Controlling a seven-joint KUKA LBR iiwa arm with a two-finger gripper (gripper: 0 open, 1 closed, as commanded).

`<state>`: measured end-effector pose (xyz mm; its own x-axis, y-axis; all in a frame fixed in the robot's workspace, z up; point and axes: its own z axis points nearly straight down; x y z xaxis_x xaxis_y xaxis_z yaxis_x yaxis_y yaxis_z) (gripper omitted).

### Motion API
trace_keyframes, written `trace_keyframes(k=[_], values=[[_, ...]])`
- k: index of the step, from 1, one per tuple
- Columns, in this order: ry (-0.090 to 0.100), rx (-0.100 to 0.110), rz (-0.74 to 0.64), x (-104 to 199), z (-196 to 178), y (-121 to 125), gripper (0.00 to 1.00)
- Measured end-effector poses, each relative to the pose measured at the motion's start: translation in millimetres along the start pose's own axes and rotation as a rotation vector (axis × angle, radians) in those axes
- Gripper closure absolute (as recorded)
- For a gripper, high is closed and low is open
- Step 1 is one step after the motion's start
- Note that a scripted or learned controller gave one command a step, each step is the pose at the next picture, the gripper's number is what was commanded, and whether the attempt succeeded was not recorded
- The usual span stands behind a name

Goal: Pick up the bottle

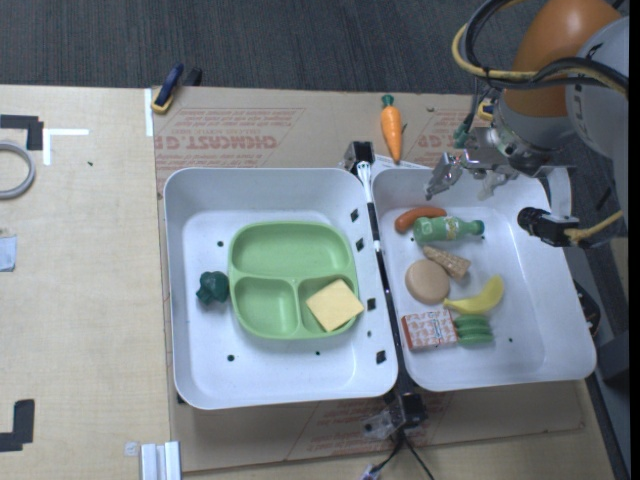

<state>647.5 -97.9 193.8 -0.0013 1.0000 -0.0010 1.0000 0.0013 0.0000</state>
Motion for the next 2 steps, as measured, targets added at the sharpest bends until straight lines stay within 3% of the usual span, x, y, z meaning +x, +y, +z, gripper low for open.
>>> trace_keyframes(k=[1,2], values=[[-0.001,-0.001,-0.001,-1,-10,0,1.0],[0.0,0.001,-0.2,104,-37,-43,1.0]])
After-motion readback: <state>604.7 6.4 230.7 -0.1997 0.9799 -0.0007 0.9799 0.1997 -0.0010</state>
